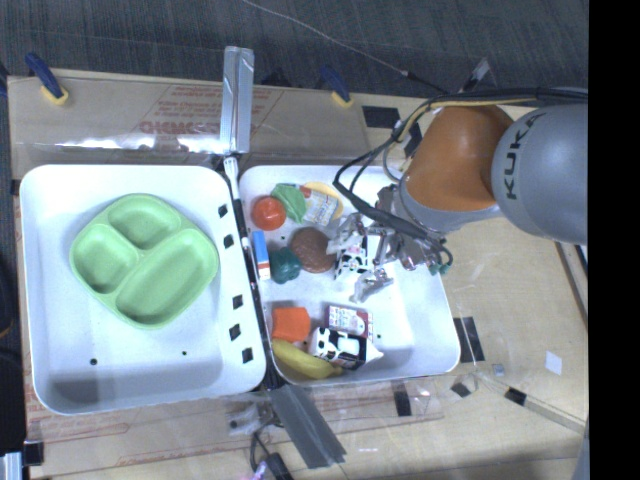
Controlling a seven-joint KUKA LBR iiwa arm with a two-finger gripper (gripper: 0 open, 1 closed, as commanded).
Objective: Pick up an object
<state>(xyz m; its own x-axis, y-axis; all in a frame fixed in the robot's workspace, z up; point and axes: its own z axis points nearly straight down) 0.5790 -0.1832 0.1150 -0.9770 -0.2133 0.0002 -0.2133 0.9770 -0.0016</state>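
End effector (pixel 362 268) hangs low over the right bin (pixel 425 338), beside a brown ball (pixel 312 250), poised to pick; its spread cannot be told.

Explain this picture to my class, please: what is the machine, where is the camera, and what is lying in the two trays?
The camera looks down at a slant on a bench. The grey and orange shape is a robot arm reaching in from the right; its gripper hangs over the right bin. That bin holds small toys: a tomato, a banana, an orange block, a brown disc and a black-and-white cow. The left bin holds a green divided plate. Whether the gripper holds anything cannot be told.
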